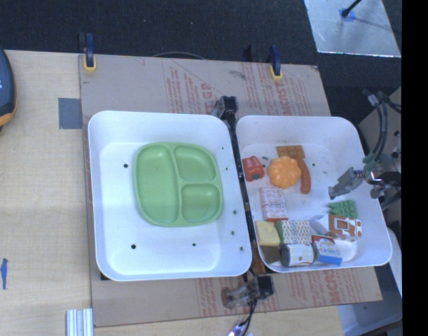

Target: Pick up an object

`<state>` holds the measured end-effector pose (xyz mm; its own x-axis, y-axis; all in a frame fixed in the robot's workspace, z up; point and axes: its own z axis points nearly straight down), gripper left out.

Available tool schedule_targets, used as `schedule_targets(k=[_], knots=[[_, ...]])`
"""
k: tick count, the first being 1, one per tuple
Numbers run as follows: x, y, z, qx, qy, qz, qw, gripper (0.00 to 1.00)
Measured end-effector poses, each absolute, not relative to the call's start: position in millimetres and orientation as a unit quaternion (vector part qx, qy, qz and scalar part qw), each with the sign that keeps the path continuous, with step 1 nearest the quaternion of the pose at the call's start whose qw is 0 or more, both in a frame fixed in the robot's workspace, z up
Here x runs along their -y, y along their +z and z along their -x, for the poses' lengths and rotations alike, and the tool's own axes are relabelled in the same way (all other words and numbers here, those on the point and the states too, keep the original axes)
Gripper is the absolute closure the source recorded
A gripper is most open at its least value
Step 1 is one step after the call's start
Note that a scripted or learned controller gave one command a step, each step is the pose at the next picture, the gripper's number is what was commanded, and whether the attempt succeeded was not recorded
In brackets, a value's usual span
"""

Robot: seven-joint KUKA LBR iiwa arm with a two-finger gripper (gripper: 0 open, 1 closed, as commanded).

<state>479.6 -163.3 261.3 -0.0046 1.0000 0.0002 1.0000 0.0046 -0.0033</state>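
The pincer (342, 185) sits low over the right bin (354, 133), close to that bin's right wall, and whether it is spread or pressed together cannot be told at this size; nothing is visibly caught in it. Every candidate for picking lies in the right bin: an orange pumpkin-like toy (284, 171) near its middle, a brown sausage (305, 176) touching the pumpkin's right side, a small red piece (252, 167) by the bin's left wall, a waffle-like square (289, 151) just behind the pumpkin, a green leafy piece (343, 208) just below the pincer, and a crowd of small packets (298, 240) along the bin's near edge. The left bin (115, 128) holds a green divided plate (178, 183).

The nearest thing to the pincer is the green leafy piece, which looks thin and flat, so a closing grip could slide over it and come up bare. Being so near the right bin's wall, a descent might strike the rim or pinch against the slope. Going for the packets instead risks nudging neighbours, since they lie touching one another, and two could lift together or slip free.
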Motion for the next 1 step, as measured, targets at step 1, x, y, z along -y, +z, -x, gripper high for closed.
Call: schedule_targets(k=[1], knots=[[185.9, 163.5, -581.5, 0.711, 0.0017, 0.703, 0.000, 0.00]])
